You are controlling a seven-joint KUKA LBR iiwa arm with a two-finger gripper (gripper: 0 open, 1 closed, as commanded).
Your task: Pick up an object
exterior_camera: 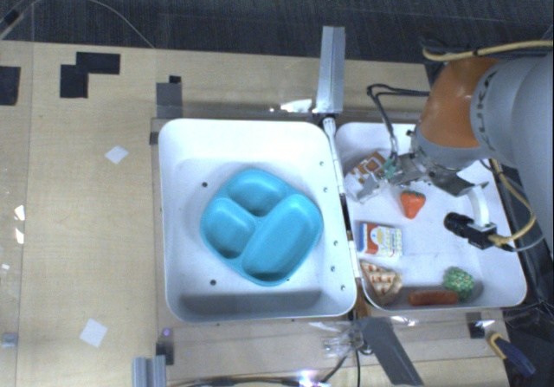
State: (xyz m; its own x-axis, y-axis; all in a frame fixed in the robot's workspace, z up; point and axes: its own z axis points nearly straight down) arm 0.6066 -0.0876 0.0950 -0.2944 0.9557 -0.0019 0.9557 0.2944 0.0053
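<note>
Nothing here reads clearly; the small carton (pixel 380 240) in the right bin (pixel 506 286) carries print, but it's too blurred.

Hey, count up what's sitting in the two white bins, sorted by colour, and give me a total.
Blue: 1, the divided plate in the left bin
Orange-red: 1, the strawberry-like toy
Green: 1, the broccoli-like toy
White carton: 1
Brown or reddish food toys: 3
Total: 7
</note>
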